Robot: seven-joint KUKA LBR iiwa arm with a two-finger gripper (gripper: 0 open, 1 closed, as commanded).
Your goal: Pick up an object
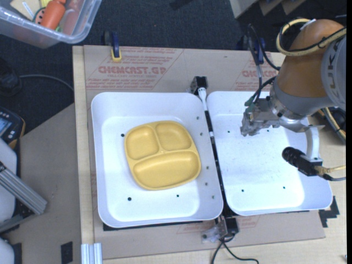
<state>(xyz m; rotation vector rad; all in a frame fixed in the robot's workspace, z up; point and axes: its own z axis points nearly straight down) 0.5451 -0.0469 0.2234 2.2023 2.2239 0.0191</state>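
Nearest to where I stand, a cable and small clamp [223,230] sit at the near edge of the cardboard sheet [137,62], right at the seam between the two bins.

Starting from the pincer: the gripper [254,121] hangs over the far left part of the right bin [264,186], close to the divider, and I cannot tell how it is set from this angle. Nothing shows under it but bare white floor with faint specks. Behind it, the grey wrist and the orange band [311,43] rise toward the right, and a black fitting [300,161] juts out over the right bin's right side.

Going outward to the left, the one thing worth picking is the yellow divided plate [163,154], lying flat around the middle of the left bin [110,197], well apart from the gripper and across the rim between the bins.

What could go wrong, as I judge it: if the arm comes down where it is, it closes on nothing, since the plate is in the other bin. Even over the plate, a low flat dish with a thin rim looks easy to slip off, and a pinch at one edge could tip it or skid it along the smooth floor.

The plate's long axis runs roughly left to right, tilted slightly, with its two small compartments on the far side and the single wide one on the near side.
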